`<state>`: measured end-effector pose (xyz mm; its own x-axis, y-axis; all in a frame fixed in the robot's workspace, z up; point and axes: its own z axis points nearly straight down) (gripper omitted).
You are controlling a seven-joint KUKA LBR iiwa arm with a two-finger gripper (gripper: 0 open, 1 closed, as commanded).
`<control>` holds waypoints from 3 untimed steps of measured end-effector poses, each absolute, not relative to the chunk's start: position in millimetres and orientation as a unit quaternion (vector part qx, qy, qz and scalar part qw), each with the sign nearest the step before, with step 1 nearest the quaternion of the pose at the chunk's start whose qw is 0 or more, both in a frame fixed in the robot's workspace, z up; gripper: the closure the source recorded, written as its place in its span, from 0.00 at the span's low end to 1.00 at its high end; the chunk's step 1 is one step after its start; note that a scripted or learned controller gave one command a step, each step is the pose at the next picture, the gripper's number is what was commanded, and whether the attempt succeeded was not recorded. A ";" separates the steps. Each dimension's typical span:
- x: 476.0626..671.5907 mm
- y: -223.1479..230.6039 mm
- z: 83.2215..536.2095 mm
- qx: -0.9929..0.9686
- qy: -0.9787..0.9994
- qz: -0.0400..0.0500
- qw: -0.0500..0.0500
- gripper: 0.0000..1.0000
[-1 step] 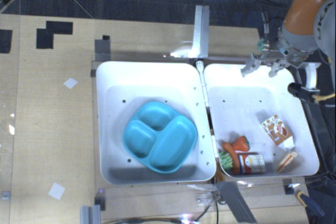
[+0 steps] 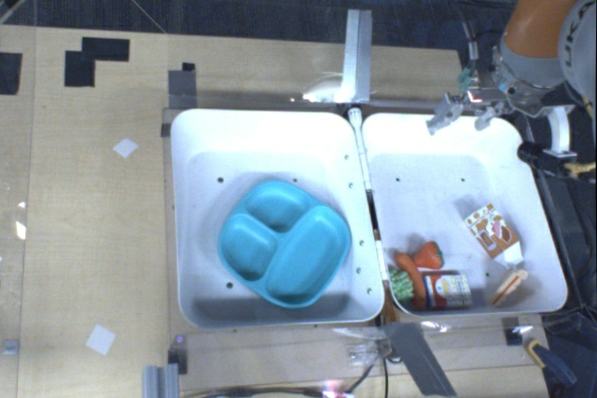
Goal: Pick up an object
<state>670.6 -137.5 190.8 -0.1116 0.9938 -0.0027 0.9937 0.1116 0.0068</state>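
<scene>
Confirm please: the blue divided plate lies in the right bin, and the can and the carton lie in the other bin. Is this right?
Not quite. The blue divided plate lies in the left bin, as the camera view shows. The can and the carton lie in the other bin, the right bin.

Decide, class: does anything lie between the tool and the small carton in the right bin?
Nothing visible does. The tool is above the right bin's far edge; bare white floor lies between it and the carton. The can and carrot lie nearer the front.
</scene>
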 end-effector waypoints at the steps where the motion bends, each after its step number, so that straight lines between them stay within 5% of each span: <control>1: 595.1 -151.6 135.9 0.809 0.588 0.001 0.001 0.00; 2: 596.9 -150.7 147.4 0.808 0.589 0.003 0.002 1.00; 3: 596.8 -150.8 147.3 0.808 0.589 0.003 0.002 0.00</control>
<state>596.8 -150.8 147.3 0.3054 0.9522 0.0025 0.9522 -0.3054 0.0062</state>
